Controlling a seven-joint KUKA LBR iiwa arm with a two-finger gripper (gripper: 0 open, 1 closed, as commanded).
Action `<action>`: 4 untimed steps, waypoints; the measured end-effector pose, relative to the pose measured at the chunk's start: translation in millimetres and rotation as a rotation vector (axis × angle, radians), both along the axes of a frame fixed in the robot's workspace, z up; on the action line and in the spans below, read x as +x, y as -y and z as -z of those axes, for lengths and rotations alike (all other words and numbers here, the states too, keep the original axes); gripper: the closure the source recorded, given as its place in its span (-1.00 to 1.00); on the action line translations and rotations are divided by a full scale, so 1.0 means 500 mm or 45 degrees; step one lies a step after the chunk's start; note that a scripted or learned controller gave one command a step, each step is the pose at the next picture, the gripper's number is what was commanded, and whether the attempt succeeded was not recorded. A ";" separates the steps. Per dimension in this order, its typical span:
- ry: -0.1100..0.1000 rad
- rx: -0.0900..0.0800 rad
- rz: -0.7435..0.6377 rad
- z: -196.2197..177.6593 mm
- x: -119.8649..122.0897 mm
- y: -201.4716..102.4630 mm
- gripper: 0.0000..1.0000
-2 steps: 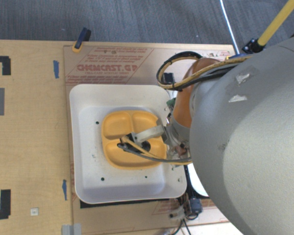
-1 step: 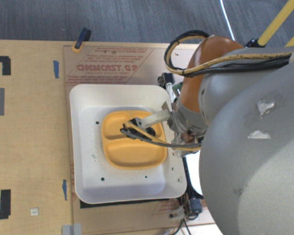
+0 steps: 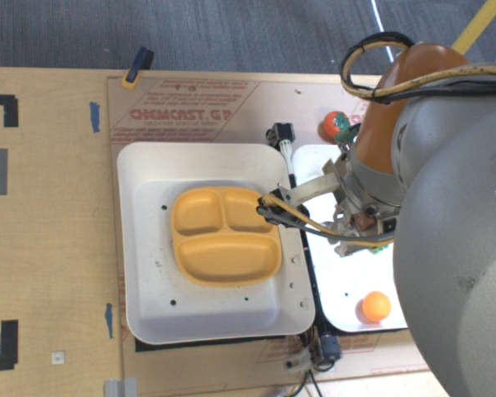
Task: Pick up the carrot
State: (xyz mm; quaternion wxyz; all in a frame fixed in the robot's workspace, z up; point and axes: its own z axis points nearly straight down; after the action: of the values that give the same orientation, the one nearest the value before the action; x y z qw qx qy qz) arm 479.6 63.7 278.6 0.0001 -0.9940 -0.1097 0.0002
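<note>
1. The desk (image 3: 50, 222) was pale wood with a fine grain, and a brown cardboard sheet (image 3: 182, 114) with red print lay flat on it under the bins
2. The left bin (image 3: 140, 222) was white, smooth plastic, shallow, with rounded corners
3. In its middle lay a yellow plate (image 3: 223, 234), matt and rounded, divided into three hollow parts: two small ones at the far side and one wide one at the near side
4. The right bin (image 3: 347, 300) was also white and smooth, and the grey arm (image 3: 446, 222) covered most of it
5. A small orange ball (image 3: 375, 306), round and glossy, lay in the near part of the right bin
6. The thing most like the carrot (image 3: 335, 125), orange-red and rounded with a green tuft, lay on the cardboard just beyond the far rim of the right bin
7. The gripper (image 3: 362, 220) hung over the right bin near its left rim, well apart from the carrot; I could not tell if it was open or closed
</note>
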 end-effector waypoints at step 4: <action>-0.003 0.000 0.024 0.081 -0.001 -0.166 1.00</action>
State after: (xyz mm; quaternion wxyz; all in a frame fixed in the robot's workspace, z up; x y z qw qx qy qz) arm 478.9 146.8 238.0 0.0000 -0.9950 -0.1002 0.0012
